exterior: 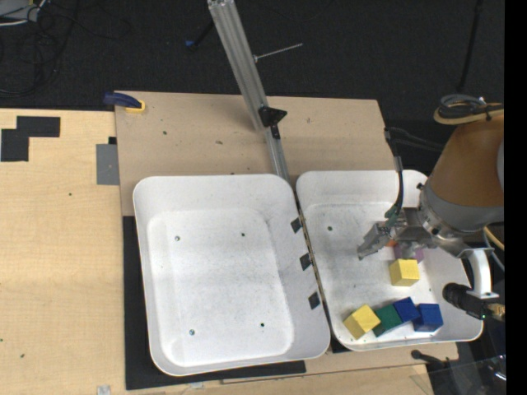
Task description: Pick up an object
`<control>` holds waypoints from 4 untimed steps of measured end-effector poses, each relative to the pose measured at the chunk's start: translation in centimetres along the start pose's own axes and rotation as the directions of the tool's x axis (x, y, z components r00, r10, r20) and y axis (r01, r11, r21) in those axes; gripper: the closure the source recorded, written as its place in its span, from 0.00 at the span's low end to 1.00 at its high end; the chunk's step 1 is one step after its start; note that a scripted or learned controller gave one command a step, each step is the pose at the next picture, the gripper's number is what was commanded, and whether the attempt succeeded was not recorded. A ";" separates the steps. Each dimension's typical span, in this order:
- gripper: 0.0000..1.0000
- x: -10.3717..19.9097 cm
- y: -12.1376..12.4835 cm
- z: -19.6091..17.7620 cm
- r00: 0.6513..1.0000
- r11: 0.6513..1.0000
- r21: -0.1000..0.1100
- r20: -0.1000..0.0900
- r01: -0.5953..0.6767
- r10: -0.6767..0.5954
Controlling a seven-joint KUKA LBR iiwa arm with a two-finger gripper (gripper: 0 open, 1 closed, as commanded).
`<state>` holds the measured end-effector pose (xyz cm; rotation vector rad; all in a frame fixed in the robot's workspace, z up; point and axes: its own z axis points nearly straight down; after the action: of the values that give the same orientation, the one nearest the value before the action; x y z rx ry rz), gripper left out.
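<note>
arm over the right bin, blocks waiting below

the grey arm [465, 171] with its orange band reached in from the right side and hung over the right bin [346, 196]. its gripper [394, 239] pointed down near the middle of that bin, closer to the right wall. i could not tell if the gripper was released or clenched, because the metal parts were dark and bunched up. no block showed inside it.

a yellow block [404, 271] lay on the bin floor just under the gripper, a little toward the front edge. it looked very near the gripper, but i could not tell if they touched.

more blocks sat in a small bunch by the front edge of the right bin. another yellow block [361, 321] was at the left end of the bunch. a green block [387, 318] was pressed next to it. a blue block [404, 308] sat just behind the green one, and a second blue block [428, 317] sat at the right end, near the front right corner.

the left bin [222, 270] stood side by side with the right bin, and their walls met in the middle. black clips [305, 262] sat along that shared edge. both bins rested on a brown board [247, 134]. a long metal rail [243, 64] leaned up from the back edge of the bins. a small blue and yellow clamp [125, 101] sat at the board's back left corner.
</note>
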<state>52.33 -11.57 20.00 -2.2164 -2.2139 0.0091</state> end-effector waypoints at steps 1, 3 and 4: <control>0.00 -1.0 -0.3 5.6 1.000 1.000 0.000 0.000 0.000 0.000; 1.00 -1.1 -0.3 9.7 1.000 1.000 -0.008 0.000 -0.008 0.008; 1.00 -1.5 -0.1 5.4 1.000 1.000 -0.011 0.002 -0.002 0.002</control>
<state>52.21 -13.06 14.61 -2.2252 -2.2185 -0.0008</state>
